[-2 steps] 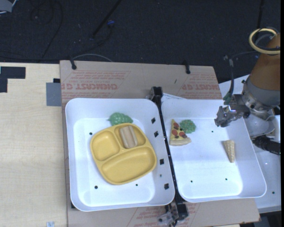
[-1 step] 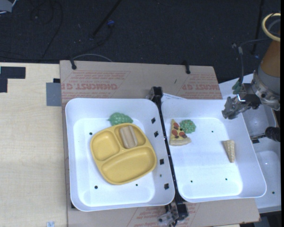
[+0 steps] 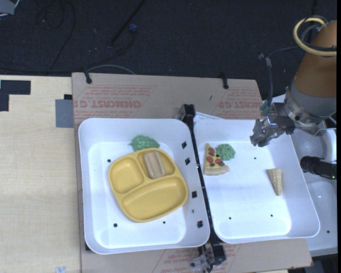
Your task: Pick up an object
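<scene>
The gripper hung over the right bin's upper right; whether clenched, I cannot tell. Cardboard lay under both bins. Pizza slice, broccoli and cone lay there; the left bin held a yellow tray.

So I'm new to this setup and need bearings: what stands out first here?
A yellow divided plastic plate dominates the left white bin, with a tan toy hot dog in one compartment. In the right white bin, a toy pizza slice lies near the divider, and the end effector hovers at the far edge.
</scene>
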